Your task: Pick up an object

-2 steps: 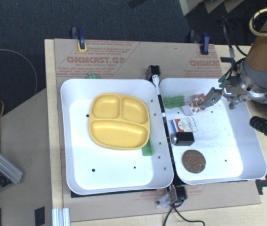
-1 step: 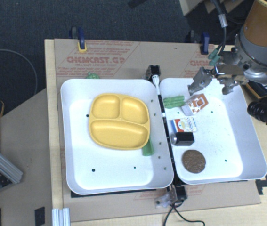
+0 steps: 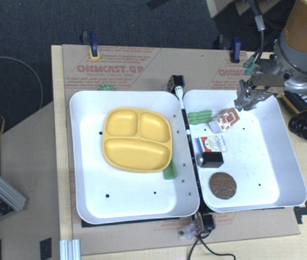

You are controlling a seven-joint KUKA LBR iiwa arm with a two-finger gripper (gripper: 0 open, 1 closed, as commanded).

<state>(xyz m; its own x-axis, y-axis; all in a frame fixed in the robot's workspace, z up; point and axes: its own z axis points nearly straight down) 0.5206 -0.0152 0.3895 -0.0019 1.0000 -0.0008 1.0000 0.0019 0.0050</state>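
Yellow divided tray (image 3: 137, 140) sits centred in the left bin (image 3: 83, 161), a green strip (image 3: 170, 170) poking out at its lower right edge; across the divider, in the right bin (image 3: 283, 161), lie a green piece (image 3: 199, 116), a red-and-white packet (image 3: 211, 143), a black block (image 3: 211, 158) and a brown disc (image 3: 223, 184), none lifted. The gripper (image 3: 244, 103) hovers at the right bin's upper part, just above and right of an orange-white carton (image 3: 228, 118) (likeliest target, my guess); whether its claw is spread or pressed together I cannot tell. Pick not yet made: descent, closure and lift all remain.
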